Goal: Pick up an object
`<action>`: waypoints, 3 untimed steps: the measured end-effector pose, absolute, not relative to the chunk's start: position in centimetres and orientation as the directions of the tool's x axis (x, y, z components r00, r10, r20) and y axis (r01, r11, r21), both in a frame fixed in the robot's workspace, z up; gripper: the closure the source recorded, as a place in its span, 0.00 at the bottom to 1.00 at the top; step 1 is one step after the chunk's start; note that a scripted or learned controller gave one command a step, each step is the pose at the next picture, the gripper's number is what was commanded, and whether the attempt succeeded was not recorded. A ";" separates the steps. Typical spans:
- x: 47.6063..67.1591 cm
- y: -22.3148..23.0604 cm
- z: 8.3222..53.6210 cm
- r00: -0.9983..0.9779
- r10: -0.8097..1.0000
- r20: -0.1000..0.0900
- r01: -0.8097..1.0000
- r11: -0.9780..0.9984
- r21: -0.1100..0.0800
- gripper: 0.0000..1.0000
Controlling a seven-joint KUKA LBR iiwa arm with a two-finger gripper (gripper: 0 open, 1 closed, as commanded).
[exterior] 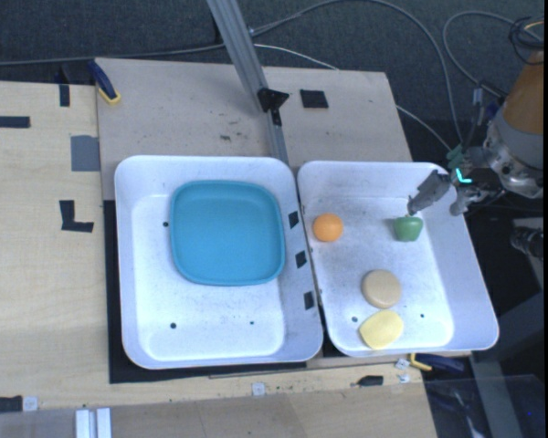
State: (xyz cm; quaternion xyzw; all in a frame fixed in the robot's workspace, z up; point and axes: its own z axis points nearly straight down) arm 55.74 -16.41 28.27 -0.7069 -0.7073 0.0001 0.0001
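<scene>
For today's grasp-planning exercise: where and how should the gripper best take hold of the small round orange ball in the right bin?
Probably straight from above, closing across the middle of the small round orange ball: it looks round, so no side is favoured, and it sits apart from other objects, though near the right white bin's left wall.

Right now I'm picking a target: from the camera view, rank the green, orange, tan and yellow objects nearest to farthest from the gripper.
From the gripper:
1. Green object, just below it.
2. Tan object, lower middle; orange object, left side: too close to call.
3. Yellow object, bottom of right bin.
</scene>
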 end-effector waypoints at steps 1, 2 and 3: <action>55.7 -16.4 28.3 -0.001 1.000 0.000 1.000 0.001 0.000 0.00; 55.8 -16.2 22.0 -0.001 1.000 0.001 1.000 0.001 -0.005 0.00; 56.1 -15.4 16.3 -0.001 1.000 0.001 1.000 0.001 -0.005 0.00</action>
